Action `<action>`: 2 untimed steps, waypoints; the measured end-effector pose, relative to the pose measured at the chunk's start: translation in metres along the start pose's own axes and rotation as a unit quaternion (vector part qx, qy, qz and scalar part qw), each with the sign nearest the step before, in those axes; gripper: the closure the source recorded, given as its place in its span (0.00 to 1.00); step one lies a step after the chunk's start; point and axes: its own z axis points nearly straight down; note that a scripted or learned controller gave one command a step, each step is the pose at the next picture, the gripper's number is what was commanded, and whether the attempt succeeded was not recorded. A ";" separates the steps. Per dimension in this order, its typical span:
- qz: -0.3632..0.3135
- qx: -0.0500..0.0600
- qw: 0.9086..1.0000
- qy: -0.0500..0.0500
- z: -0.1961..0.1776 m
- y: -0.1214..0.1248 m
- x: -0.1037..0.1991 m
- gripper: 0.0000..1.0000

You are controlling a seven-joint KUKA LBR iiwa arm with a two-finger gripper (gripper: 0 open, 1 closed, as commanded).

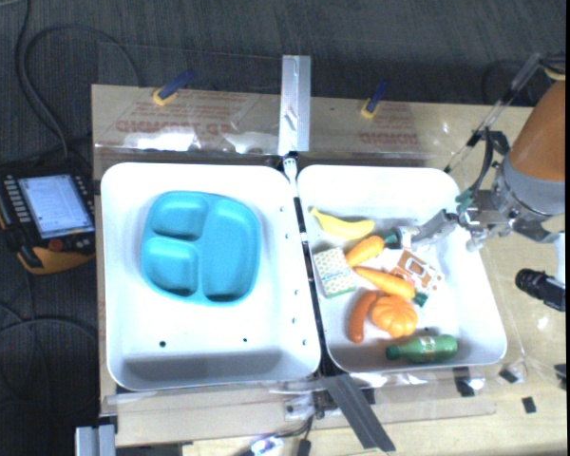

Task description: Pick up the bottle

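Green bottle (422, 348) lying in right bin (475, 283); tool (420, 232) well apart

Left bin (123, 350): blue tray (201, 245), three compartments. Right bin (475, 283): banana (340, 223), two carrots (364, 249) (388, 282), sausage (360, 315), orange fruit (396, 317), sponge (332, 273), small box (416, 271), clustered together. Pendant (40, 213) on floor, left of bench
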 end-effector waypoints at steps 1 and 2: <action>0.088 0.000 0.996 0.000 0.109 -0.049 0.047 0.00; 0.109 -0.007 0.994 -0.010 0.122 -0.015 0.080 0.00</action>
